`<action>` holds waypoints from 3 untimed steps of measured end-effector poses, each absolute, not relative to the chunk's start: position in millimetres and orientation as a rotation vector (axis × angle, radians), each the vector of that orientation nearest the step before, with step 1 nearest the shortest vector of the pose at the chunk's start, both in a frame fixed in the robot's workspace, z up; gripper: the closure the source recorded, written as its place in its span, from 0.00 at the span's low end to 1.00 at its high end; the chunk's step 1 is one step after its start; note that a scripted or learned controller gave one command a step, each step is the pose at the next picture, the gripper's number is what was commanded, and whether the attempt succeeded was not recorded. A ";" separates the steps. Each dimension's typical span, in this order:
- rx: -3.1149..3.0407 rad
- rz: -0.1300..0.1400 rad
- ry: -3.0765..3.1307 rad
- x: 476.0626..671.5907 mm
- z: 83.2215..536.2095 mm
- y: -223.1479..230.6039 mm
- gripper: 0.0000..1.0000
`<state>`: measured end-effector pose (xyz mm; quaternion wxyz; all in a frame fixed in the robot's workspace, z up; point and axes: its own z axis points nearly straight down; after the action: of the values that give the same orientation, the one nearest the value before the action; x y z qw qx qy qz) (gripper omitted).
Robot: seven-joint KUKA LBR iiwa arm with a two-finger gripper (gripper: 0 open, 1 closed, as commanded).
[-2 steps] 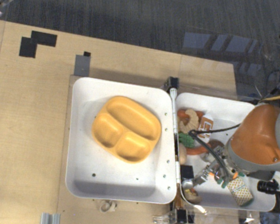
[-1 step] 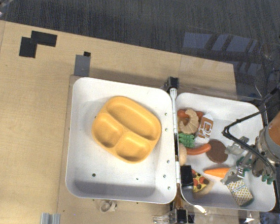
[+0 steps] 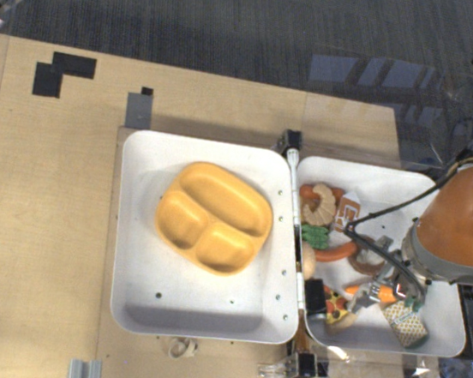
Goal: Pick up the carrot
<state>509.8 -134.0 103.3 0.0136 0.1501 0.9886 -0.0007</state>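
Observation:
The carrot (image 3: 387, 292) appears as a small orange piece low in the right bin (image 3: 393, 183), partly hidden under the arm's wrist. My gripper (image 3: 371, 293) is down in that bin right at the carrot, touching or almost touching it. The grey arm with its orange band (image 3: 470, 219) reaches in from the right and covers the bin's right side. Cables and the wrist hide how the carrot sits against the gripper.
A yellow divided plate (image 3: 214, 215) lies in the left bin (image 3: 131, 300). Around the gripper lie a red sausage (image 3: 332, 253), a green piece (image 3: 315, 236), a pizza slice (image 3: 338, 310) and a patterned box (image 3: 404, 325). A round bread piece (image 3: 321, 204) sits further back.

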 end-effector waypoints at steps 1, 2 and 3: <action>1.310 0.010 2.823 502.9 92.8 -134.7 0.00; 1.294 0.014 2.814 507.9 106.2 -134.8 1.00; 0.965 0.009 2.977 514.5 187.5 -41.6 1.00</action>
<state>514.5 -41.6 187.5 0.0062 0.3084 0.9512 0.0030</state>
